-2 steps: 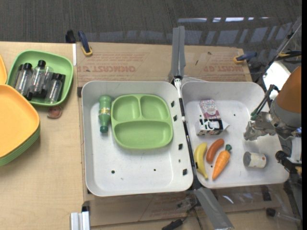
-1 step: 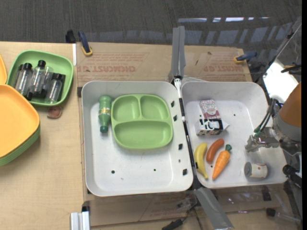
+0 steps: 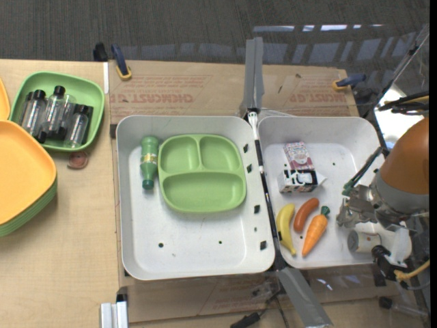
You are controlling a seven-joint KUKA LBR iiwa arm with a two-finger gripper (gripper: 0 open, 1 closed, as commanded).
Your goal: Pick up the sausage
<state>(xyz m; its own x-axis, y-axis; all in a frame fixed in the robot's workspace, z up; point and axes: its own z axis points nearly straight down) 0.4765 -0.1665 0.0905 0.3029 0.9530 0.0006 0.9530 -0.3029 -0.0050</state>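
Observation:
The sausage (image 3: 305, 212), short and reddish-orange, lies slanted in the right bin (image 3: 341, 142) near its front. An orange carrot (image 3: 315, 231) touches its right side and a yellow banana (image 3: 285, 228) lies just to its left. My gripper (image 3: 353, 217) hangs over the bin's right part, a little to the right of the carrot and apart from the sausage. Nothing shows in its grasp. The orange-banded wrist (image 3: 410, 166) rises behind it at the right edge.
A small pink-and-white carton (image 3: 298, 166) lies behind the sausage. The left bin (image 3: 136, 238) holds a green divided plate (image 3: 202, 171) and a green bottle (image 3: 148, 160). Off to the left sit a green tray of vials (image 3: 58, 111) and stacked orange plates (image 3: 24, 180).

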